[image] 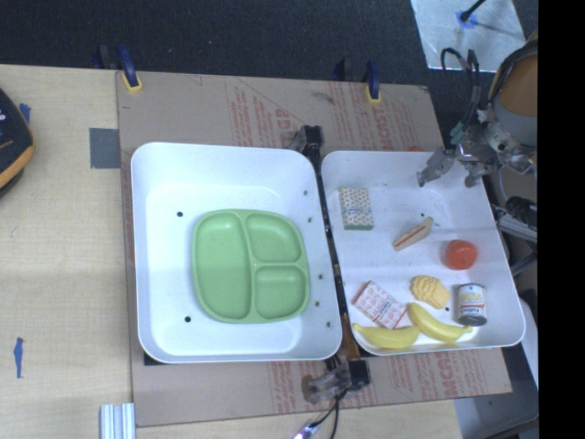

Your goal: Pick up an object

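Glossy white plastic bins (146, 245) sit on matt brown cardboard (238, 108) over pale wood-grain bench (55, 245).

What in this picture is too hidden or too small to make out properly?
- Arm: cut off by the camera view's right edge above the hand.
- Small can: label too small to read.
- Patterned packet and red-and-white packet: print too small to read.
- Dark object on the bench: cut off by the left edge.
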